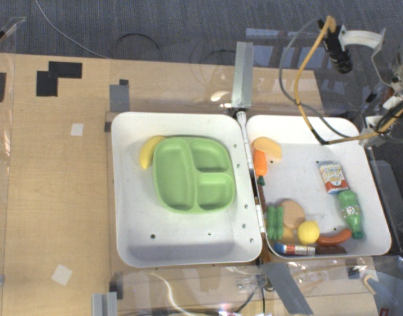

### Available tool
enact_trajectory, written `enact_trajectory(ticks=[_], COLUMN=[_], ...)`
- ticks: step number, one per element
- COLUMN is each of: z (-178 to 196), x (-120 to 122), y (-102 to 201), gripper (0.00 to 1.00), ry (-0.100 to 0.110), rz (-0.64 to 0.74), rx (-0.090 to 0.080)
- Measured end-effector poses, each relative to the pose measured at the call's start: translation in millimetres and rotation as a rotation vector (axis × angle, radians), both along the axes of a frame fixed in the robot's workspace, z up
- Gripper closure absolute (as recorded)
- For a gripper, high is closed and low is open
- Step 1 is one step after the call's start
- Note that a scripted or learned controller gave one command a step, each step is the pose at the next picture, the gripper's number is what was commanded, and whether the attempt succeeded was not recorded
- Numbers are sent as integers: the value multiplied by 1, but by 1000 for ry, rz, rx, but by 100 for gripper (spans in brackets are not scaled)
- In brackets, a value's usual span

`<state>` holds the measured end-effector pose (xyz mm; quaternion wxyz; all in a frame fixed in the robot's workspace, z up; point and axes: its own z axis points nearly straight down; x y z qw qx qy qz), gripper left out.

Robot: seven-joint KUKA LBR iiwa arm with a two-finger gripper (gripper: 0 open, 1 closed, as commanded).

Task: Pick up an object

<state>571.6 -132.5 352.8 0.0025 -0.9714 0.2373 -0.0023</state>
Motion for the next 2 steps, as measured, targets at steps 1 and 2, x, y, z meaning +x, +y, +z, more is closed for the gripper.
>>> enact_trajectory(ticks=[1,2], z=[-121,-224], x=[-19,-67], y=[-35,-73], gripper=[100,100], ry=[5,7], rz=[281,280], rx=[-1,-1])
